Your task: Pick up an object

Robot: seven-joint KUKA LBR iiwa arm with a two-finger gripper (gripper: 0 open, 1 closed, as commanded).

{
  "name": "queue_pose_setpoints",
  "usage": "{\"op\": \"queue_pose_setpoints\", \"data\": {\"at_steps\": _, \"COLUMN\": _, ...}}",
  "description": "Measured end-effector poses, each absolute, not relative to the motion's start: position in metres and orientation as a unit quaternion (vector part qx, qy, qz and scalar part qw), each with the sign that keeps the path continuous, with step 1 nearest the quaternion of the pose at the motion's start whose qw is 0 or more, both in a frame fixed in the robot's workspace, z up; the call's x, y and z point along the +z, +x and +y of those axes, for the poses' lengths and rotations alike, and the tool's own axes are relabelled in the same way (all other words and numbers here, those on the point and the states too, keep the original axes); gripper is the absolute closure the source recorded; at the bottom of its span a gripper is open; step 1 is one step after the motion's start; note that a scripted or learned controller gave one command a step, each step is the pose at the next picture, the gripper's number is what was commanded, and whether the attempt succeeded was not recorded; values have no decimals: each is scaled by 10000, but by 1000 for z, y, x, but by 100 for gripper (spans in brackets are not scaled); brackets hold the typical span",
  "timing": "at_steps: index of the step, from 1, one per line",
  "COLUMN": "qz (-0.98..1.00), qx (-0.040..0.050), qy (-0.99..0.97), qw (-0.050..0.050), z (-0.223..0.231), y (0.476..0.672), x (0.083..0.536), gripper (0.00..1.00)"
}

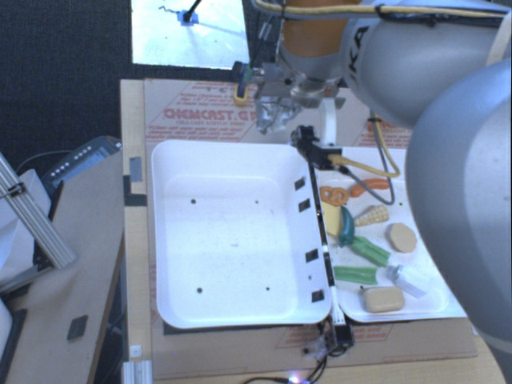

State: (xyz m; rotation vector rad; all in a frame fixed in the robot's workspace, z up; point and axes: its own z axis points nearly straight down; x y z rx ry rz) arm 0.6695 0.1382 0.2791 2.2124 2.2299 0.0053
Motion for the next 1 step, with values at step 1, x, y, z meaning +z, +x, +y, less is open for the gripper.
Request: {"op": "queue_pose_setpoints", "data": {"at_steps": 1, "qz": 7106, "qx": 47, "qy": 7036, "qw": 14, "z": 194, "y": 669, "x": 345, "gripper": 100}}
